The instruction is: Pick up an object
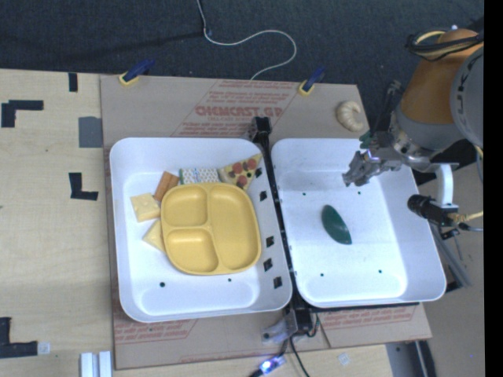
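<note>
A dark green oval object (337, 225) lies alone on the floor of the right bin (393, 285), near its middle. My gripper (357, 172) hangs over the bin's upper right part, above and to the right of the green object and apart from it. The arm comes in from the right with its orange band at the top right. Nothing shows between the fingers.
The left bin (137, 289) holds a yellow divided plate (211, 228), with several flat tan, orange and patterned pieces (157, 195) tucked around its left and top sides. A beige lump (352, 115) sits on the cardboard beyond the right bin. A white cable (251, 38) trails at the back.
</note>
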Controlling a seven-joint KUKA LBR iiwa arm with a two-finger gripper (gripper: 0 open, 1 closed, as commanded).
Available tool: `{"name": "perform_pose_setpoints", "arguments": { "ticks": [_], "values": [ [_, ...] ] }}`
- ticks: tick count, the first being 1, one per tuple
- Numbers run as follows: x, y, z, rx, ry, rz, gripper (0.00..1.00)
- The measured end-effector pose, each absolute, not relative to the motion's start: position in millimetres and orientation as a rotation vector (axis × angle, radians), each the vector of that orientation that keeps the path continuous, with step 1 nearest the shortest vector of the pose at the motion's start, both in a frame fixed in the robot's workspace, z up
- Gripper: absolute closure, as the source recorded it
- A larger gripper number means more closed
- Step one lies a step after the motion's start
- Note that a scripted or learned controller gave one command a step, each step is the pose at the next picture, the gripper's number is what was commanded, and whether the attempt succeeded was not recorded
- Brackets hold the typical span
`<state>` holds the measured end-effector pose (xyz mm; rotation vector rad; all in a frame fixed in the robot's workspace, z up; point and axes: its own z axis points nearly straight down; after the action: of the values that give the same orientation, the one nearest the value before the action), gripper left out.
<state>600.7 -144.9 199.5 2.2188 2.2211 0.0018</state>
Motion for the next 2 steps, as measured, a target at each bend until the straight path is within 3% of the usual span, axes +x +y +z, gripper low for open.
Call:
{"name": "perform_pose_setpoints", "arguments": {
  "ticks": [1, 2],
  "values": [
    [601.3, -144.3, 225.9, 2.219, 2.222, 0.002, 1.00],
    [607.0, -96.4, 226.6, 2.216, 2.229, 0.001, 1.00]
  ]
}}
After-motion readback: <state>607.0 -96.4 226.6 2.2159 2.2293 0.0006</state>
